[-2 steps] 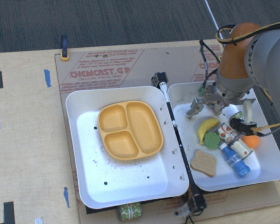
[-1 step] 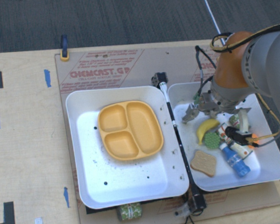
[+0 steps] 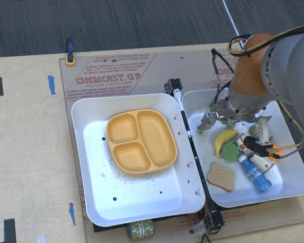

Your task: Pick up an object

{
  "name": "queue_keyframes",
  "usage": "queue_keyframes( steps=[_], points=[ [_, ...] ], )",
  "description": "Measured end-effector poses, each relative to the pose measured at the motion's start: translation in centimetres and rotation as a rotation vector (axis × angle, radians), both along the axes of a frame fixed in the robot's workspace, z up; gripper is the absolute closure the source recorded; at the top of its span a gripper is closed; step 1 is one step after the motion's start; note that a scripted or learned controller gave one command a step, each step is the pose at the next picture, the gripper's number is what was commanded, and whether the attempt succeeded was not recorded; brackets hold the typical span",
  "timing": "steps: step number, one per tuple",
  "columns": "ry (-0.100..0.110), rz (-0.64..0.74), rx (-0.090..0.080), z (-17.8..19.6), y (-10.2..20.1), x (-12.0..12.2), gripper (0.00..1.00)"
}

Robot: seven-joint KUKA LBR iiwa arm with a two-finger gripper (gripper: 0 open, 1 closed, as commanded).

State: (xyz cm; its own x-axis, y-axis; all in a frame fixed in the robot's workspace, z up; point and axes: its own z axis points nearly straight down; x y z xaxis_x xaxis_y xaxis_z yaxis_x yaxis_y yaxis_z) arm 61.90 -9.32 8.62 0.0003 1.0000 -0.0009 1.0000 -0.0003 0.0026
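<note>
- The grey arm (image 3: pixel 274 70) comes in from the right, its orange band above the right bin (image 3: pixel 300 184)
- The gripper (image 3: pixel 211 119) hangs over the upper left part of that bin, close to the wall it shares with the left bin (image 3: pixel 95 202); from where I stand I cannot tell whether it is open or closed
- The things to pick lie in the right bin: a yellow banana (image 3: pixel 225 138) is just below and right of the gripper, touching a green round piece (image 3: pixel 230 151) underneath it
- A bread slice (image 3: pixel 221 176) lies flat near the bin's front left, apart from the gripper
- A blue bottle (image 3: pixel 256 175) lies on its side right of the bread slice, next to a jumble of small items I cannot make out
- The left bin holds a yellow divided plate (image 3: pixel 141 141), sitting flat near its middle
- A small can (image 3: pixel 141 229) lies on the tabletop (image 3: pixel 28 155) just outside the left bin's front edge
</note>
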Motion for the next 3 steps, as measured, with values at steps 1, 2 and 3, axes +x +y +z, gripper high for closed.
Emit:
queue_keyframes(
  steps=[1,2,3],
  points=[
    [0.0,0.0,0.001,0.0,-1.4,-0.4,0.0],
    [0.045,-0.014,0.004,-0.2,-1.3,4.0,0.0],
    [0.037,-0.01,0.002,1.0,-1.2,4.2,1.0]
  ],
)
